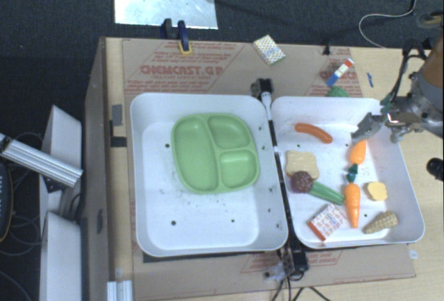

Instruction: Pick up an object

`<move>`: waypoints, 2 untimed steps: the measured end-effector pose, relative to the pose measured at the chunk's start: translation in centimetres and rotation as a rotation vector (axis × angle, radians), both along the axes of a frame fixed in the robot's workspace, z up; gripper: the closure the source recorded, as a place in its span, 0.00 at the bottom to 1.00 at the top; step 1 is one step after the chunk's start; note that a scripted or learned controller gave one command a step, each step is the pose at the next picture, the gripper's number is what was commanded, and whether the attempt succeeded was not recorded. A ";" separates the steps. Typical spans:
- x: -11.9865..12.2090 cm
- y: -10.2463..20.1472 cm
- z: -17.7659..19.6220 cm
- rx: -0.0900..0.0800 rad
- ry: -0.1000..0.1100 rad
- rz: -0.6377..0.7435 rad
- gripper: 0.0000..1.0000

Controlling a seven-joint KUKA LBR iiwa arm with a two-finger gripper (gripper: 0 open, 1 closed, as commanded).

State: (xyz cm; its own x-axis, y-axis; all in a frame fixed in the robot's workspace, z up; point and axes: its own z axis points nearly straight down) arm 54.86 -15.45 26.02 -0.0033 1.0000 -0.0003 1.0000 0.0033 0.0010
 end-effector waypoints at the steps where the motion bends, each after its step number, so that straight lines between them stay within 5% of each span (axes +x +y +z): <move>1: 1.0 -2.4 -15.7 0.001 0.005 -0.002 0.00; 2: 1.2 -2.5 -14.4 -0.001 -0.002 -0.001 1.00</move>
